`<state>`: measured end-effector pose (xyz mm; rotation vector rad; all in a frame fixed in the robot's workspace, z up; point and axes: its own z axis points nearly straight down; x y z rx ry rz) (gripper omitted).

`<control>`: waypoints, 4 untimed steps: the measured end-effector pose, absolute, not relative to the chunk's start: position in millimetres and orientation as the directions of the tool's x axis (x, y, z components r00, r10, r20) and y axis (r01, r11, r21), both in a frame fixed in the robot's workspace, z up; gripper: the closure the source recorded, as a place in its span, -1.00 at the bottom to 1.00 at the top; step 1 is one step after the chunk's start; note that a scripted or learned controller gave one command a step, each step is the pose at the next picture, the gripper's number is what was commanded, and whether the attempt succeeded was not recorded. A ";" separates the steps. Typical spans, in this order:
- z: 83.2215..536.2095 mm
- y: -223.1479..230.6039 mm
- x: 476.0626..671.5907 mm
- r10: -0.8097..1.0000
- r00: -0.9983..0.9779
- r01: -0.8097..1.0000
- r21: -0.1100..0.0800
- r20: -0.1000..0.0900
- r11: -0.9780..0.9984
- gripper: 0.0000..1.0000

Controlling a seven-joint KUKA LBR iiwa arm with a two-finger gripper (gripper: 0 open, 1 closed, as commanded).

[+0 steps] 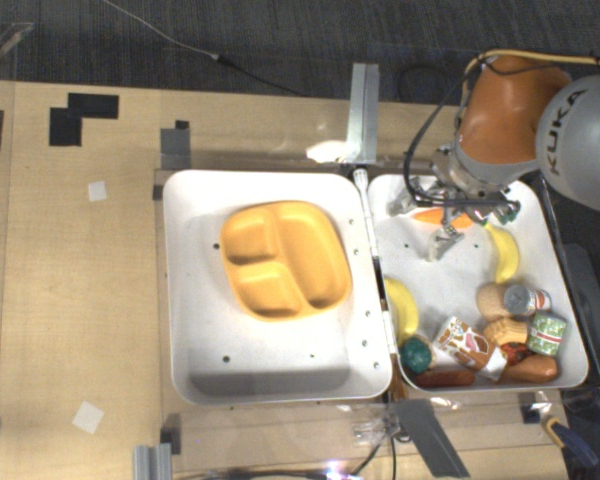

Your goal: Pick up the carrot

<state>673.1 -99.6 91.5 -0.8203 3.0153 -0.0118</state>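
1. Orange carrot [442,216]: it lies near the far edge of the right bin [570,298], directly under the wrist, with a light grey part at its left end. It sits at the gripper [446,236]; the exact contact cannot be made out.
2. Gripper: it hangs over the far part of the right bin, below the orange band of the grey arm [510,108], which enters from the right. Whether its jaws stand apart or together cannot be told, as the wrist hides them.
3. Yellow banana [503,251]: it lies curved along the right side of the same bin, just beside the carrot's right end.
4. Second yellow piece [402,306]: it rests against the left wall of the right bin, well apart from the carrot.
5. Cluster at the near right corner: a dark green round item [415,354], a red and white packet [463,342], a small grey-topped can [521,299], a green and white can [547,332], and brown and reddish food pieces, all touching or close together.
6. Left bin [195,368]: it holds a yellow divided plate [282,258] lying flat near its centre.
7. Bench [70,298]: pale wood surface carrying both bins side by side.
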 end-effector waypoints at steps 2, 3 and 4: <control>90.9 -86.8 672.9 -0.696 -0.718 -0.696 -0.013 -0.011 0.718 -1.00; 105.0 -111.8 671.8 -0.368 -0.930 -0.368 -0.004 -0.012 0.930 -1.00; 90.9 -122.6 671.9 -0.367 -0.930 -0.367 -0.003 -0.009 0.930 -1.00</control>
